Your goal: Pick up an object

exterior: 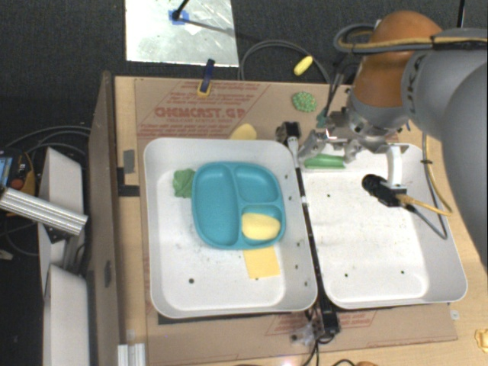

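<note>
The hand (329,145) is low at the far left corner of the right bin (381,265), just above a green stick-like object (326,161). I cannot tell how its grip stands, because the wrist covers it. The green object lies flat against the bin's far wall, at about 6 o'clock from the hand. It looks light, stiff and smooth, so it may slip; I would take it across the narrow middle. At 8 o'clock, in the left bin (164,227), a blue tray (221,204) carries a yellow piece (261,226).
</note>
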{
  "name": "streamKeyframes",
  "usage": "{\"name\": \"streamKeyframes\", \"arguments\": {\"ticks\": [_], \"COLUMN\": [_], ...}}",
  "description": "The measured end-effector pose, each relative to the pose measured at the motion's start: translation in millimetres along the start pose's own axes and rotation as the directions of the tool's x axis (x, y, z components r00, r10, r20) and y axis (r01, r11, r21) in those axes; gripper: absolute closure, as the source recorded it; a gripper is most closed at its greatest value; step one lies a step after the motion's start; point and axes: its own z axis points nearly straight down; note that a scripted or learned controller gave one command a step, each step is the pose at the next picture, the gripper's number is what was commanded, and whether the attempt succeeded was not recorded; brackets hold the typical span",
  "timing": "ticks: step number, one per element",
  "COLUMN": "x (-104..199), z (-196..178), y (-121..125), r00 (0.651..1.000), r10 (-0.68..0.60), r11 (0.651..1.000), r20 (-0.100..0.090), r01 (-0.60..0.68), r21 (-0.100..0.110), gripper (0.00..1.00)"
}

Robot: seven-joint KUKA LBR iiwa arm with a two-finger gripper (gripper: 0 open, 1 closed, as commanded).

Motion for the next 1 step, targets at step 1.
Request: {"name": "streamKeyframes", "arguments": {"ticks": [1], "x": [49.4], "z": [-45.7], "y": [-54.5], "r00": [1.0], "r10": [0.005], "r11": [1.0], "r20": [0.001], "r01": [-0.005], "r21": [0.008], "gripper": [1.0]}}
